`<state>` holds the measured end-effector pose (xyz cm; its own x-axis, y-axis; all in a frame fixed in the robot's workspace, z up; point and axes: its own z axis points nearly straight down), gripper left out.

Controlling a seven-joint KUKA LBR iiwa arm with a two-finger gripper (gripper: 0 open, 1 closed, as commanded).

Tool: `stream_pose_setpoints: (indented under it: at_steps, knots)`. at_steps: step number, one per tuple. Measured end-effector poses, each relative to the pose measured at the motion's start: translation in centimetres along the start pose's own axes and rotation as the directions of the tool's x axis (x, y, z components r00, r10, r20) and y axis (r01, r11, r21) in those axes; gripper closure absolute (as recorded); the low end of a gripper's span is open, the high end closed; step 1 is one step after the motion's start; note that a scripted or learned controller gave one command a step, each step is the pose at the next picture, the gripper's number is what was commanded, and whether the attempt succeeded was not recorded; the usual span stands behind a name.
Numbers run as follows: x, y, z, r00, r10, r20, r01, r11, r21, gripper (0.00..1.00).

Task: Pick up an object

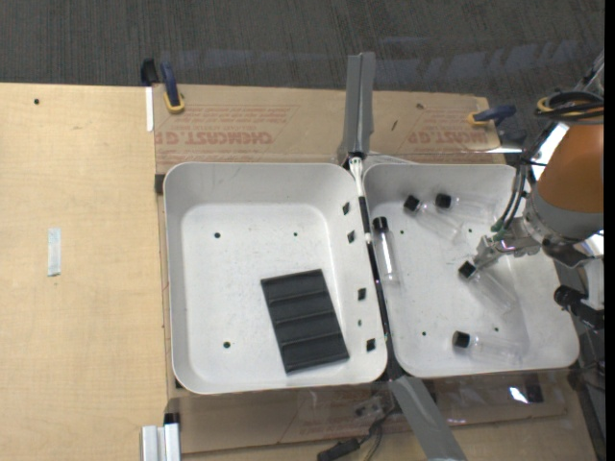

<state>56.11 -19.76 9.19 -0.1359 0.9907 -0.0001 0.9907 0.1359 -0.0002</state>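
Cardboard (231, 128): upside-down red print "CHEMCAST GP".

Bright even light, soft shadows, slightly grainy

- We've got two white bins side by side: the left bin (183, 257) holds a ribbed black block (305, 320) lying flat near its front.
- The right bin (538, 353) has several clear vials with black caps scattered around.
- The gripper (488, 254) sits low over one black-capped vial (468, 269), right by it.
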Motion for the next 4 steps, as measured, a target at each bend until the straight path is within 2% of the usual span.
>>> stream_pose_setpoints:
  at_steps: [1,2,3,4]
  knots:
    - [-0.11,-0.02,-0.91,1.000,0.004,0.000,-0.004,1.000,0.000,1.00]
    - [-0.09,-0.01,-0.91,1.000,0.003,0.001,-0.003,1.000,0.000,0.00]
    - [-0.19,-0.04,-1.79,1.000,0.006,0.001,-0.006,1.000,0.000,1.00]
    - [-0.18,-0.03,-1.79,1.000,0.005,0.001,-0.005,1.000,0.000,0.00]
